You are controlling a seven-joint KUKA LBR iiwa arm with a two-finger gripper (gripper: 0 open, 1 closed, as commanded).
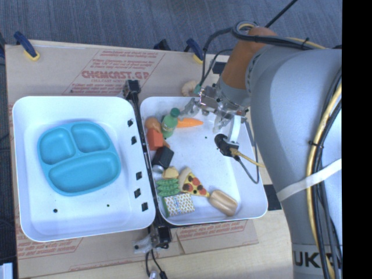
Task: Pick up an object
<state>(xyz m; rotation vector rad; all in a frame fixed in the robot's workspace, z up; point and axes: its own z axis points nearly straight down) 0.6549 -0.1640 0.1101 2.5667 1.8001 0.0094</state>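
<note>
carrot point(189, 122) upper middle of right bin point(247, 205), tip toward gripper point(204, 110) | jaws' spread: cannot tell | advice: descend square over carrot, avoid green bottle point(170, 122) just left | left bin point(23, 156) holds blue tray point(78, 156) | cardboard-covered tabletop point(110, 68), grey carpet above

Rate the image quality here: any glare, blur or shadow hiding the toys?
Camera view: even, soft lighting; both white bins read bright but not blown out. The pizza slice and carrot are fairly sharp. The hand looks small and cluttered, with its details hard to resolve.
</note>
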